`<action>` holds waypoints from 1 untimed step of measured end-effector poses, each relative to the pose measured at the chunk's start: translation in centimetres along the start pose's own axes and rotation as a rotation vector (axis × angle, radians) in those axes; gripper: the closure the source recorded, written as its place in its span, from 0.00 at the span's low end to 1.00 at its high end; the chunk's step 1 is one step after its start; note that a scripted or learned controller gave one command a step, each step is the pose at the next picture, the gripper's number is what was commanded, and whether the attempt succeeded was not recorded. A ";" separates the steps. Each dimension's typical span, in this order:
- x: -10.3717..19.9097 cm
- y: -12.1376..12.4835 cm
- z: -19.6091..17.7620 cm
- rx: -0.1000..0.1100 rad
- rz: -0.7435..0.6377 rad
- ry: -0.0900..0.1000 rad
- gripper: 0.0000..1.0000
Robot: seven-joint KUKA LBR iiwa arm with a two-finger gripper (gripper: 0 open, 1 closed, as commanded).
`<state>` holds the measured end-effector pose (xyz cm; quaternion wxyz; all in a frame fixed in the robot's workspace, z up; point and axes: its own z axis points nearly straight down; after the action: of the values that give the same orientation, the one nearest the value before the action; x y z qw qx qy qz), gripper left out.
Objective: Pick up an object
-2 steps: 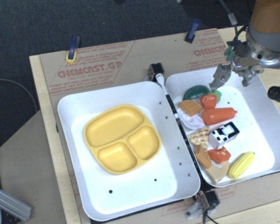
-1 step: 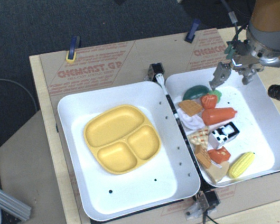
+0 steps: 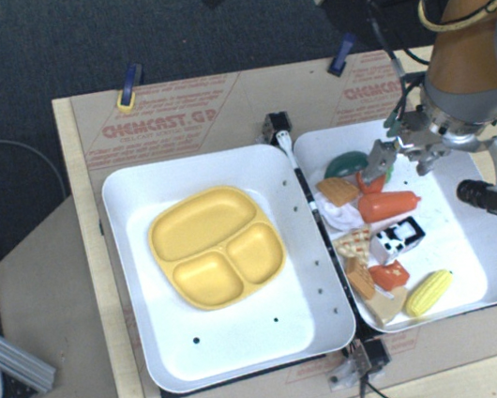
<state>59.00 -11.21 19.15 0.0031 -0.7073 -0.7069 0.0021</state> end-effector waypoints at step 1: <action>0.3 -0.4 6.4 0.001 0.000 0.001 0.00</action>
<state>58.52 -10.92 12.79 0.0038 -0.7072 -0.7070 0.0023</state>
